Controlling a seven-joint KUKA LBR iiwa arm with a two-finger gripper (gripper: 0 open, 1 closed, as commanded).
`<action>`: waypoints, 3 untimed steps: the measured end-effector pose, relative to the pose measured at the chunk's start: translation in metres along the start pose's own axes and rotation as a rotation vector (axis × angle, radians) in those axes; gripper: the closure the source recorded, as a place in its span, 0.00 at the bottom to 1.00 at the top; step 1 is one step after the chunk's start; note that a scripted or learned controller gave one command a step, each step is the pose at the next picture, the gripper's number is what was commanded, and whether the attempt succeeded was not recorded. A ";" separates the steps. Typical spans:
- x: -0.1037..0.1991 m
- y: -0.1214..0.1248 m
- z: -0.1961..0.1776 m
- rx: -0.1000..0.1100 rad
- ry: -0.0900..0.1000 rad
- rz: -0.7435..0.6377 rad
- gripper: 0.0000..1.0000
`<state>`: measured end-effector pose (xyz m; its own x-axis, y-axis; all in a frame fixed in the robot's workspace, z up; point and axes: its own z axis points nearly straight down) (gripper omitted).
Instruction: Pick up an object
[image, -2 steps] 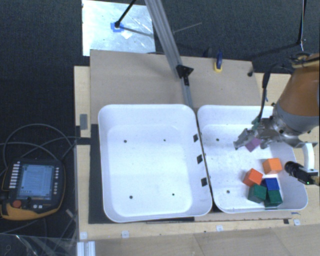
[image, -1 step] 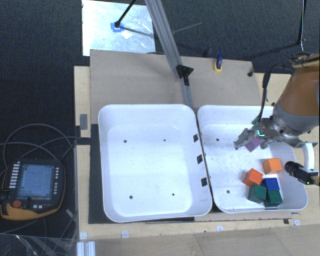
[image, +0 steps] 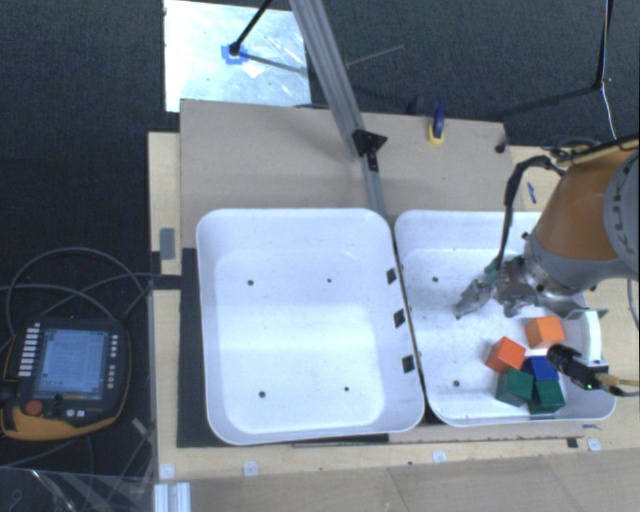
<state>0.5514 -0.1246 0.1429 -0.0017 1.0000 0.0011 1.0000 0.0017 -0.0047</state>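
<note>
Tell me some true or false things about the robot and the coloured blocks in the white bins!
1. The small coloured blocks lie in the right-hand shallow white bin. True.
2. There is a bright orange cube beside a dark green block. True.
3. The blocks are piled in the left-hand shallow white bin. False: they cluster at the near right corner of the right-hand bin.
4. The grey robot gripper hangs over the right-hand bin. True.
5. The blue cube sits alone, far from the other blocks. False: it is packed in among the orange and green ones.
6. The handheld control tablet with a screen lies inside a bin. False: it rests on the dark floor, left of the bench.
</note>
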 end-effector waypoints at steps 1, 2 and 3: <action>0.000 0.000 0.052 -0.001 0.000 -0.001 0.00; 0.000 0.001 0.038 -0.007 -0.001 -0.003 1.00; 0.001 -0.001 -0.025 -0.013 -0.003 -0.003 1.00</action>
<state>0.5502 -0.1241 0.1675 -0.0044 1.0000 -0.0016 1.0000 0.0044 0.0083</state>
